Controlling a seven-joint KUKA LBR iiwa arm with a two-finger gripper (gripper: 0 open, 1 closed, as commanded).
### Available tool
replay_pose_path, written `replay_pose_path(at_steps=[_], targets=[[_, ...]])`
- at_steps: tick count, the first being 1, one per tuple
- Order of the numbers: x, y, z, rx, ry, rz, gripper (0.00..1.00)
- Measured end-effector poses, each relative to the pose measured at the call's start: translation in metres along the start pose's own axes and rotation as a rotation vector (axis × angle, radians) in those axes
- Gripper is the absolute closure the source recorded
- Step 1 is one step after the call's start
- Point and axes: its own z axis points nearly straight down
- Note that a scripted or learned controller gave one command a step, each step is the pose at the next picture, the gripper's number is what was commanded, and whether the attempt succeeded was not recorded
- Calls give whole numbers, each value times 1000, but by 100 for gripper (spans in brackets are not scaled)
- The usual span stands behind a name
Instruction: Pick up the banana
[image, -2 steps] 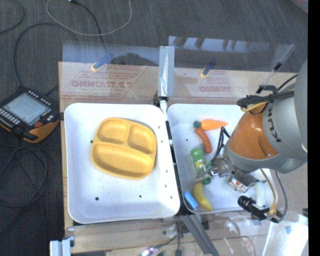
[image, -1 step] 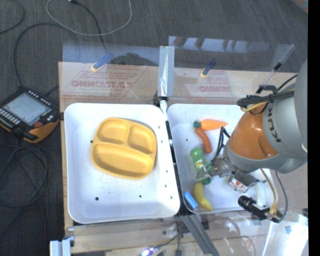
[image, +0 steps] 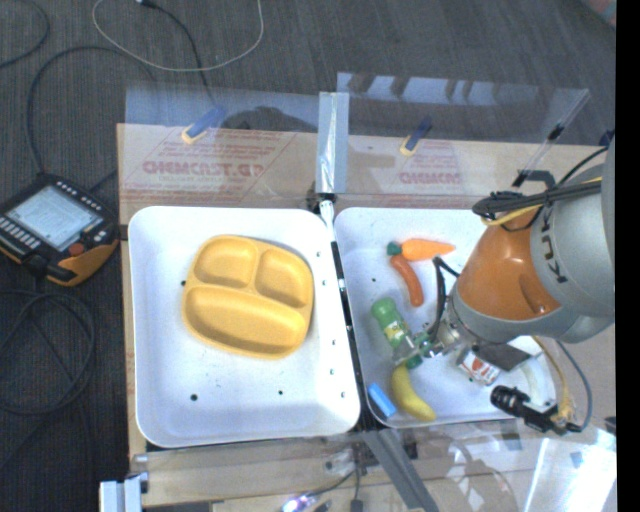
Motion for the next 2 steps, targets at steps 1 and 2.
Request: replay_pose_path(at_steps=[1,2], targets=[[-1,0,0,-1,5,36,0],[-1,-1,0,0,8,76,0]])
